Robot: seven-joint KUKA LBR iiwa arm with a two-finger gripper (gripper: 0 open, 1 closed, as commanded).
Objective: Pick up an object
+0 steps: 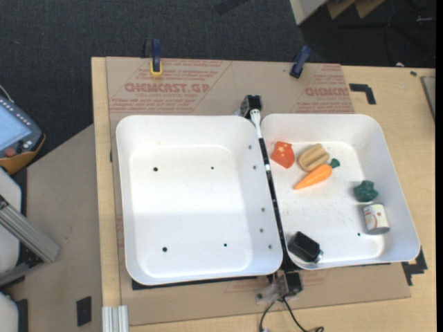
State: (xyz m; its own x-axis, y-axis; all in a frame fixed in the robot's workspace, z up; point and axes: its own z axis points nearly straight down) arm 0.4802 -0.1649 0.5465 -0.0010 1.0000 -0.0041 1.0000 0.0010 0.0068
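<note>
Contents of the bench, nearest first.

1. Black block [303, 246]: sits tilted at the near rim of the right bin [339, 237], close to the divider; likely awkward to reach, being hard against the wall.
2. Small white can [376, 218] with a red label: lies near the bin's right side, apart from its neighbours; judged the easiest pick, with open floor around it.
3. Green lump [365, 191]: just beyond the can, near but apparently not touching it.
4. Orange carrot [313, 177]: lies slantwise mid-bin, its green tip pointing right.
5. Tan bread roll [313, 157]: just behind the carrot, seemingly in contact; a grasp here risks nudging both.
6. Red-orange wedge [282, 154]: beside the roll, near the divider.
7. Left bin [187, 199]: white, shallow, presumably the drop side.
8. Brown printed board [208, 81]: under both bins, fixed by two blue clamps [155, 50] at its far edge, presumably to stop sliding.

Gripper: state cannot be told. No object is yet lifted; all candidates rest in the right bin.
</note>
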